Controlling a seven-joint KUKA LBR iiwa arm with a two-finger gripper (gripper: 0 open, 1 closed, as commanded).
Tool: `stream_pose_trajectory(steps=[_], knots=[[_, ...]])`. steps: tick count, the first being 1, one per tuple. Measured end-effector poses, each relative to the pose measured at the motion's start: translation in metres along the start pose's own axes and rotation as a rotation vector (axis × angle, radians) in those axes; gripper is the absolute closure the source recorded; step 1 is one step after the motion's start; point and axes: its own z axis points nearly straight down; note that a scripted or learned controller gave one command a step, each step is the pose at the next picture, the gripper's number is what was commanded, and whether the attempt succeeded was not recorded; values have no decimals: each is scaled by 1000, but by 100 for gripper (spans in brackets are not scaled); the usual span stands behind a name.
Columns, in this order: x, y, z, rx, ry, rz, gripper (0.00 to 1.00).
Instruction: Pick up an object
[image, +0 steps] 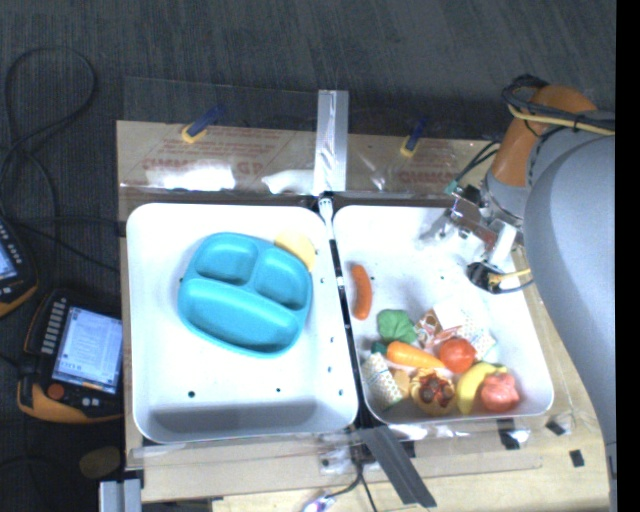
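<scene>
The right bin (400, 255) holds toy food heaped in its near half: an orange-red sausage (361, 291) by the left wall, a green piece (395, 325), a carrot (418, 354), a tomato (457, 354), a banana (474, 384) and a red fruit (499, 390). My gripper (452, 222) hangs over the far right corner of this bin, well behind the heap and apart from every item. Nothing shows in its grasp. The grey arm with its orange band (520, 140) comes in from the right.
The left bin (170, 390) carries a blue divided tray (245, 290) with a yellow piece (296, 246) at its far edge. A metal divider (340, 290) separates the bins. A handheld control pendant (80, 350) and cables lie on the floor at left.
</scene>
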Motion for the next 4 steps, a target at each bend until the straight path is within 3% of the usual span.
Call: stream_pose_trajectory(steps=[1,2,3,4], knots=[[-8,3,-26,-17,-1,707,0],[-8,3,-27,-17,-1,708,0],[-38,-39,1,-26,31,680,0],[-18,-2,4,0,9,721,0]])
